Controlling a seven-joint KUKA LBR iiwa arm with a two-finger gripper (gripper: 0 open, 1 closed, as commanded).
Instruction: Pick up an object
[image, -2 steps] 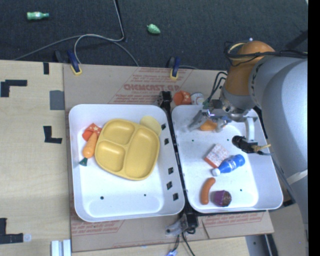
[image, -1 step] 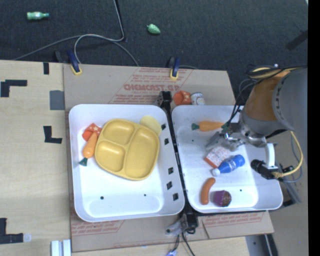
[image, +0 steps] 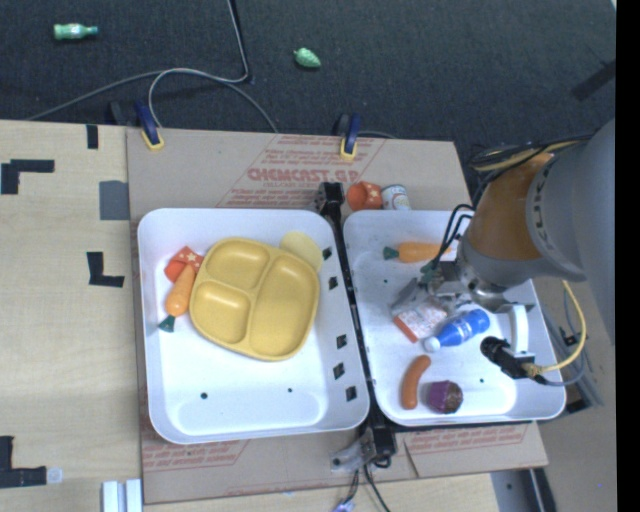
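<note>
Two white bins, arm over the right one

Right bin (image: 560, 405) holds five things: carrot (image: 415, 252), red-white packet (image: 420, 321), blue bottle (image: 458, 329), sausage (image: 414, 381), purple lump (image: 444, 396). Left bin (image: 240, 420) holds a glossy yellow divided plate (image: 253, 297), partly hiding small food pieces. The end effector (image: 432, 285) sits just above the packet; whether it is apart or together I cannot tell.

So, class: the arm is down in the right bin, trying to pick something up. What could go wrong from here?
1. The gripper sits where the blue bottle, the red-and-white packet and the toy carrot lie close together, so it may nudge a neighbour instead of gripping one item.
2. The bottle looks rounded and could roll away.
3. The black cable near the wrist could perhaps snag.
</note>
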